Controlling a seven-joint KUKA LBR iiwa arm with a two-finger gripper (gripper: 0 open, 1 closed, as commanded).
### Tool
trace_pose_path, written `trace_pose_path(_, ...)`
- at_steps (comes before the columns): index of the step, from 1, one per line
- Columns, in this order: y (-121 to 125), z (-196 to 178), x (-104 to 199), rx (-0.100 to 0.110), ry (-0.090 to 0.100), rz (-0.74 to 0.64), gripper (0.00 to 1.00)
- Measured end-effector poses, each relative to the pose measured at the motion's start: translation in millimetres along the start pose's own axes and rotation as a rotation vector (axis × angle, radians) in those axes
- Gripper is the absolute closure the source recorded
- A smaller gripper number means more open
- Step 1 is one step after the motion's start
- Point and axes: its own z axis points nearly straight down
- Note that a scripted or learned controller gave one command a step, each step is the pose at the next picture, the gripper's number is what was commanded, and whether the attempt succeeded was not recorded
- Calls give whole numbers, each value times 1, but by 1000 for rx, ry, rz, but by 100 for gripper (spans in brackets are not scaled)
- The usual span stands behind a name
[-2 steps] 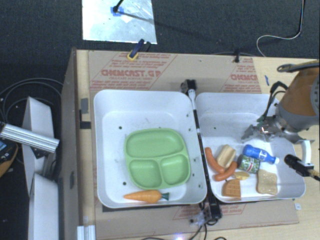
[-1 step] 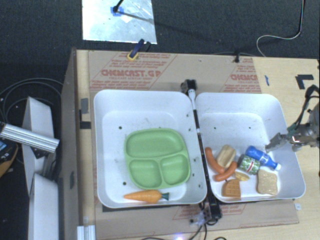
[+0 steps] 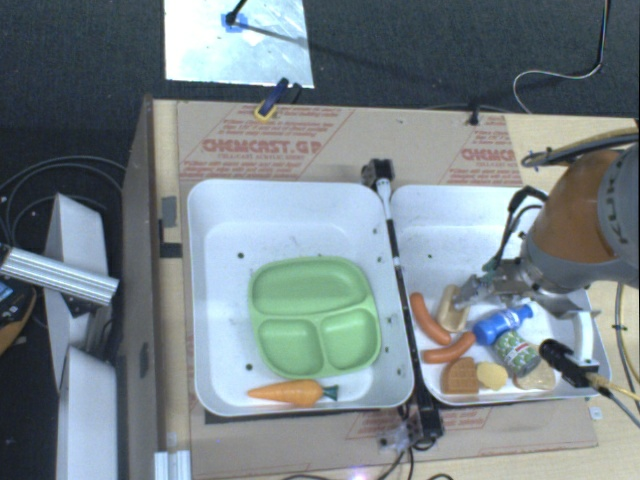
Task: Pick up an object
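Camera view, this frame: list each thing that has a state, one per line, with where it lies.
green tray: flat in the left bin, compartments bare.
carrot: lying on the left bin's floor, in front of the tray.
bottle: on its side in the right bin.
two sausages: lying in the right bin.
hand: low over the right bin, grip unclear.

Grey arm (image 3: 620, 203), orange band (image 3: 570, 213) above wrist, black cable alongside, dark metal end.
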Motion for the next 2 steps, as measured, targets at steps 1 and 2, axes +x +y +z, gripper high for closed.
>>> trace_pose_path(1,-33,4,-52,-5,7,-5,0)
trace_pose_path(2,-12,-109,-7,-3,1,-3,0)
